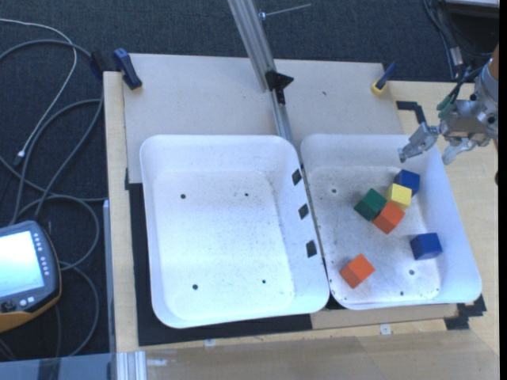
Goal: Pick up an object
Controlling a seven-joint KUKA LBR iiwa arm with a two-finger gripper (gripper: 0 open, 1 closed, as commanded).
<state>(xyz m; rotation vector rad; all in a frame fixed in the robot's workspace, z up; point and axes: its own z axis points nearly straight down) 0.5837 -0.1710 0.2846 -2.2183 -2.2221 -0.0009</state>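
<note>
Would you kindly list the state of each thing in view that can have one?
claw: open, holding nothing, above the right bin's far rim
right bin: holds six blocks
yellow block: touching the red block
green block: beside the red block
blue block: lying apart
orange block: lying apart
handheld screen: lit

Two bins, left and right: white moulded plastic, smooth with a faint sheen, floors showing fine dark speckling; both sitting on a bench looking like pale matt board with a light wood edge. Blocks, namely green, yellow, two blue and two orange: looking solid-coloured, smooth and matt. Gripper: showing bare grey metal, dully shining; slanted rail appearing as brushed aluminium; floor reading as dark, rough carpet.
</note>
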